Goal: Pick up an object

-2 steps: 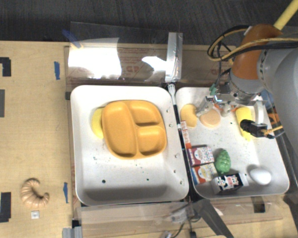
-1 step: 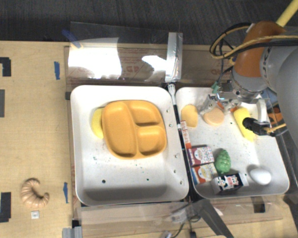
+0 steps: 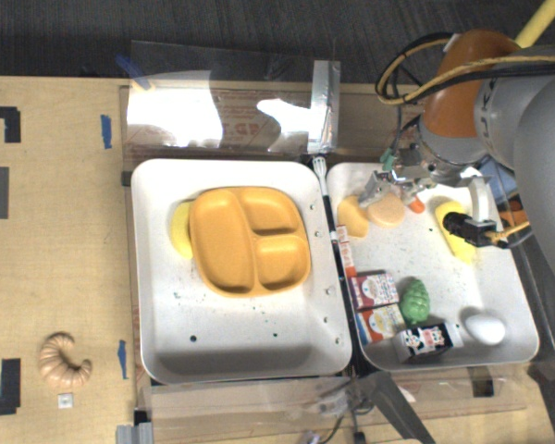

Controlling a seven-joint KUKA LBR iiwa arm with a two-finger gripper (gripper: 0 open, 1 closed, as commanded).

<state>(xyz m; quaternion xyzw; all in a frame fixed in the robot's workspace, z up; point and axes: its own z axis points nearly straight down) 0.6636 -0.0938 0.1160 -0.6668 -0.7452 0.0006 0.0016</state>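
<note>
Cartons, seemingly three; one broccoli.

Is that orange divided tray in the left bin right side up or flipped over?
Right side up: the orange divided plastic tray shows its three hollow compartments facing upward, lying in the left white bin.

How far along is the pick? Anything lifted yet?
Done: the gripper is down at the top of the right white bin, by the pale orange rounded food pieces. In hand: nothing visibly lifted; whether the fingers are closed is unclear. Left: grasping and raising an object. The small cartons, green bumpy toy and white egg-shaped object lie in the bin.
</note>
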